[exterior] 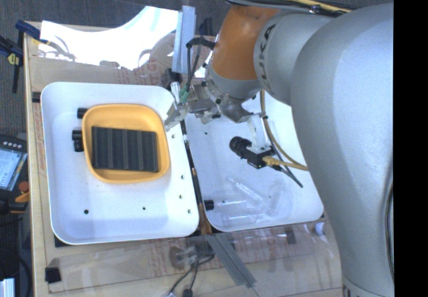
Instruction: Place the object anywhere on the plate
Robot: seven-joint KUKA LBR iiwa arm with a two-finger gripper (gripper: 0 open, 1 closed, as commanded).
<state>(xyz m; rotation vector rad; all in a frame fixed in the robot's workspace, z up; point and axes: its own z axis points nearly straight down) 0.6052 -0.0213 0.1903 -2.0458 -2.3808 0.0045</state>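
Here, from above, "KUKA" lettering is partly legible on the grey arm (321, 81) beside its orange band. The jaws (179, 105) hang over the seam between both bins; whether open or closed, I cannot tell. Just beside them, the yellow plate (125, 142) sits in the left bin (114, 222), near its far edge, carrying a dark ribbed object (125, 148).

Wooden bench (134, 269) with two white bins (60, 209) side by side

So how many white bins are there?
2. The left bin holds the yellow plate; the right bin lies beside it, partly covered by the arm.
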